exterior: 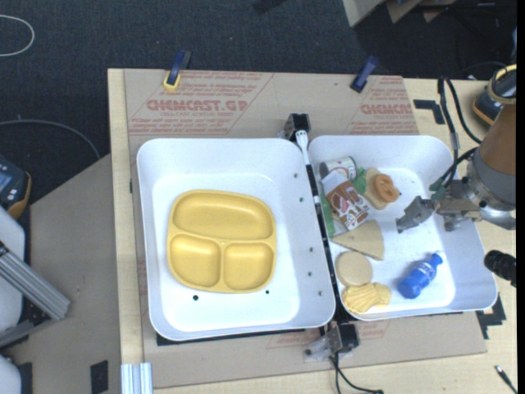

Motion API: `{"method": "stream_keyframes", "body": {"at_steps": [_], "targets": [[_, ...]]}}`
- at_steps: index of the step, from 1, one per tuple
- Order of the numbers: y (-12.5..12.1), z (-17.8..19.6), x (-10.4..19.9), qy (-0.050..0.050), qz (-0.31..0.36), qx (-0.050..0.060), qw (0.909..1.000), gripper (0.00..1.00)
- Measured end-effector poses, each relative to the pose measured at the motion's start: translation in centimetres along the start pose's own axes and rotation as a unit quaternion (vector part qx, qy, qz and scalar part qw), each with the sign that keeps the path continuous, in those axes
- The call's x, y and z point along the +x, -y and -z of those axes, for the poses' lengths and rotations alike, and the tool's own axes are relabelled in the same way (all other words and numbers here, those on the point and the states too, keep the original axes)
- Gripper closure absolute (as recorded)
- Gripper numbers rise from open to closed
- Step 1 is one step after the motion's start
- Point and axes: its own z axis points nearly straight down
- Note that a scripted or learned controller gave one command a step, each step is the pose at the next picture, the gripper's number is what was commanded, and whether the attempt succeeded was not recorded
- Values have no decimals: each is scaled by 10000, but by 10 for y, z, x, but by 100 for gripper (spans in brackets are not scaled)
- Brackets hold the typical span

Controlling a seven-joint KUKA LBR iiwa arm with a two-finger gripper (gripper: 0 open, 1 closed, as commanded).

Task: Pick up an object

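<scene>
Nearest you, at the near edge of the right bin (459,158), lie a ridged yellow chip (366,297) and a blue bottle (419,276) on its side. Just beyond them sit a round beige disc (355,268), a tan wedge (365,240), a red-and-white packet (346,206), a small can (340,171) and a brown doughnut-shaped piece (382,189).

1. Pincer (412,217): it hangs over bare bin floor right of the wedge and far of the bottle. You cannot tell from this angle whether it is open or closed; nothing is seen between its tips.
2. Candidate objects: the bottle and the wedge lie near the pincer; no object is directly beneath it.
3. Left bin (156,220): it carries a yellow divided tray (221,240), well apart from the arm.

Likely faults, as a judgement:
- A straight descent would probably close on bare floor and lift nothing.
- The bottle is round and lying down; an off-centre closure could roll it toward the near wall.
- The wedge, packet and disc touch or overlap, so a grasp there may drag 2 items or slip off a flat edge.
- The right bin wall is near the wrist; a sideways correction risks contact.
</scene>
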Motion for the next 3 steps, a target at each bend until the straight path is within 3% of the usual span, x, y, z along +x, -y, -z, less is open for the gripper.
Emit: {"method": "stream_keyframes", "body": {"at_steps": [1, 2, 3], "targets": [[-3, 6, 0, 13, 16, -64, 10000, 0], [3, -56, 4, -4, 18, -19, 10000, 0], [1, -106, 5, 1, 12, -61, 10000, 0]]}}
